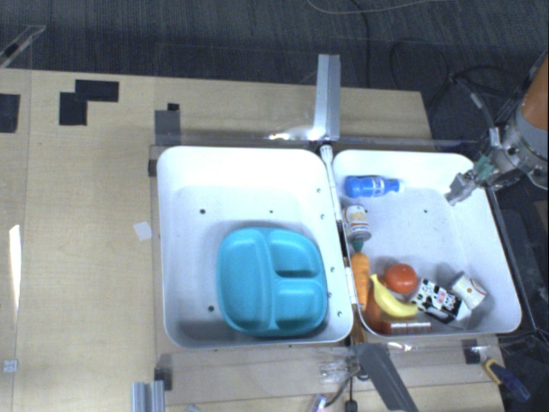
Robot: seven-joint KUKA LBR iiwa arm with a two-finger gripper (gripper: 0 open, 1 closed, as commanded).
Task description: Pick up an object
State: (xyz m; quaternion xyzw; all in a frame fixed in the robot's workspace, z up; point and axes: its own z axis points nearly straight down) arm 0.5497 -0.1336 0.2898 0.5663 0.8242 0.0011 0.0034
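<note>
The right bin (463, 230) holds a blue bottle (371, 186) lying at its far left, a small jar (356, 222) below it, a carrot (361, 275), a banana (391, 299), a red tomato (401, 277), a black-and-white box (437, 300) and a small white cup (469, 291) near the front. My gripper (461, 188) hangs over the bin's far right corner, above bare floor and well away from the objects. Nothing shows between its fingers.
The left bin (197, 187) carries a blue divided tray (273, 280). A metal post (328, 97) stands behind the divider between the bins. Cables lie on the dark floor at the back.
</note>
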